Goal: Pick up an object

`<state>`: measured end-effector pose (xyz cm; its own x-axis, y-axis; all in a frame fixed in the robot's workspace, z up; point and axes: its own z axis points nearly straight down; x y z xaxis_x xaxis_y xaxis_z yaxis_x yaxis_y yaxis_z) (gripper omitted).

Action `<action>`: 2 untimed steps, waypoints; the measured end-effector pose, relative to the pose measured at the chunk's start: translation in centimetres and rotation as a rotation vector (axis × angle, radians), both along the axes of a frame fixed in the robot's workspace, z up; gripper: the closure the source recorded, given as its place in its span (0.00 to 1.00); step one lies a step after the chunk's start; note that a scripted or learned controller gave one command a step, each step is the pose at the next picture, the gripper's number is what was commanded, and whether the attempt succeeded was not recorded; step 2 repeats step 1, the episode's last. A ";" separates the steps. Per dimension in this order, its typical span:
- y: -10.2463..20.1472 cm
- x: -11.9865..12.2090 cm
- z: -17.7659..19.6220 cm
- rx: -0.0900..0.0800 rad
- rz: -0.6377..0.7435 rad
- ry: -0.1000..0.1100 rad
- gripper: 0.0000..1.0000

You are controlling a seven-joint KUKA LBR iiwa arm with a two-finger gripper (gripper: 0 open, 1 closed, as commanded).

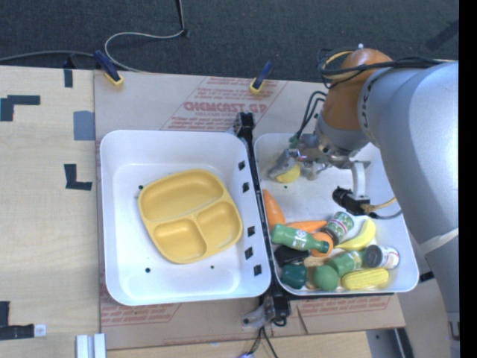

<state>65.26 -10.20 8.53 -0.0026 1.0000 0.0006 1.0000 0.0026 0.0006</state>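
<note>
my gripper (292, 164) sits low over the upper left part of the right bin (387, 171), arm coming in from the right, orange band (350, 99) above the wrist. a small yellow object (287, 174) is right at my fingertips, looks like a little yellow toy piece, resting on or just above the bin floor. it looks to be between my fingers, but they blur into the wrist hardware, so i cannot tell how far apart they are or whether i really have hold of it.

rest of the right bin: pile of toy food along the lower edge. orange carrot (273, 209) near the divider, green bottle (298, 237) lying on its side just below it, banana (361, 234) to the right, a small can (340, 224) touching the banana, corn cob (364, 278) at the bottom, round green piece (325, 277) next to it, dark green piece (292, 274) further left.

left bin (119, 215) holds a yellow divided tray (190, 215), three compartments, lying flat and turned at a slant, near the middle.

both bins sit on cardboard (216, 107), two yellow-and-blue clamps (110, 71) at its top edge.
</note>
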 end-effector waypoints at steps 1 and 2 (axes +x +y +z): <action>0.0 0.0 1.0 0.000 0.001 -0.001 1.00; 0.0 0.0 1.0 0.000 0.001 -0.001 1.00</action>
